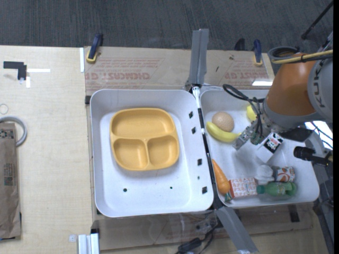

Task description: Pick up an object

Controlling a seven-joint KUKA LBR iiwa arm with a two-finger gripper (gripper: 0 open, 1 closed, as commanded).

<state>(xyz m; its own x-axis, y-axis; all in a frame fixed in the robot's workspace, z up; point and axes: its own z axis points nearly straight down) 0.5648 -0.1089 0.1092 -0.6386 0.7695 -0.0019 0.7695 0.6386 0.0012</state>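
The pincer [249, 137] hangs low over the right bin [312, 192], just beside the banana [221, 134], and whether it is spread or pressed together I cannot tell from up here; nothing is visibly pinched in it. Closest candidates: that banana, curved along the bin's left half with a brownish egg-shaped thing [223, 121] touching its upper side. The banana looks light and slightly soft, with smooth skin, so a firm squeeze could bruise it; the middle of the curve, taken across its width, seems the safest hold. The egg-shaped thing looks round and slippery, likely to squirt out. Further down lie a carrot [221, 179], stiff and tapered, a small carton [243, 187], light with flat sides, and a green bottle [276, 189] on its side. The yellow divided plate [144, 138] sits in the left bin [106, 194].
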